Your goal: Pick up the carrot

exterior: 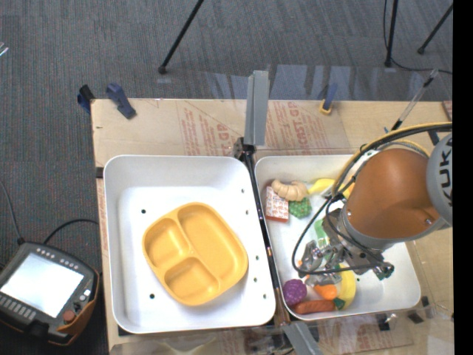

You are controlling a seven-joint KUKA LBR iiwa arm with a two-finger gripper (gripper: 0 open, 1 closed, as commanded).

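**Carrot lies toward the front wall, just off the gripper**

You have the gripper (325,261) low in the right bin (403,291), over the cluttered front half. Whether it is released or clenched, you cannot tell from this view; nothing is visibly held. The carrot (316,307) rests along the bin's front wall near its front-left corner, just frontward of the gripper and slightly left. Its long axis runs parallel to that wall, with a purple toy (294,292) at its left end and a yellow piece (346,288) just beside its right end.
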